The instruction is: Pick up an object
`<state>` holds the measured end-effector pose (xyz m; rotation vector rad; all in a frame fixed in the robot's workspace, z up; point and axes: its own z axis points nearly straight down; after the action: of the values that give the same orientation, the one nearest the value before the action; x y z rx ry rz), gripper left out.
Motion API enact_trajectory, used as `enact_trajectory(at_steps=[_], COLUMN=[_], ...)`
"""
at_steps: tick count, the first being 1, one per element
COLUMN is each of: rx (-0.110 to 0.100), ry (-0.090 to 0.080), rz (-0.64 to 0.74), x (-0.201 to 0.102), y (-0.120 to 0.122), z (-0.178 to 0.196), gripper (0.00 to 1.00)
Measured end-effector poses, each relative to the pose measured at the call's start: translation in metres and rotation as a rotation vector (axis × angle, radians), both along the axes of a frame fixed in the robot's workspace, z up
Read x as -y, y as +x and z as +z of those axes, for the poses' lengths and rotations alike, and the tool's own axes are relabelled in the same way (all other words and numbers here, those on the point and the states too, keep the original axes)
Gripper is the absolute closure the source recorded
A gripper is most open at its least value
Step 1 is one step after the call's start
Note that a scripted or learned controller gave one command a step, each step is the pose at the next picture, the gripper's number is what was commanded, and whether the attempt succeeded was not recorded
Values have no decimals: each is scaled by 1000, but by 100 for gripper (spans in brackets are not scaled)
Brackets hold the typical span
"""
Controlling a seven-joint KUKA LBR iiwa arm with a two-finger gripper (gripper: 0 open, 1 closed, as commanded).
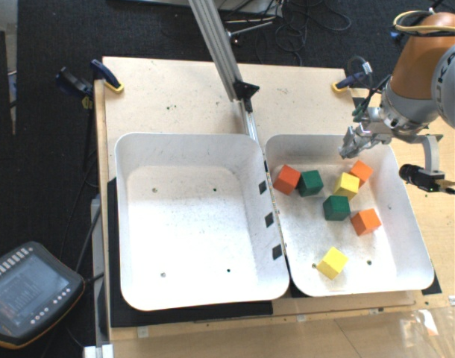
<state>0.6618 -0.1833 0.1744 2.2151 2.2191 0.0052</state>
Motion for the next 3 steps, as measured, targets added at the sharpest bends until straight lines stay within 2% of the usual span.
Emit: enact_trajectory(at_steps=[1, 2, 3], rx=[1, 3, -7], ry=[0, -1, 3], rz=[1, 0, 4], x=[-3, 1, -46], y=[0, 2, -12], z=[44, 109, 111], gripper=[100, 100, 100])
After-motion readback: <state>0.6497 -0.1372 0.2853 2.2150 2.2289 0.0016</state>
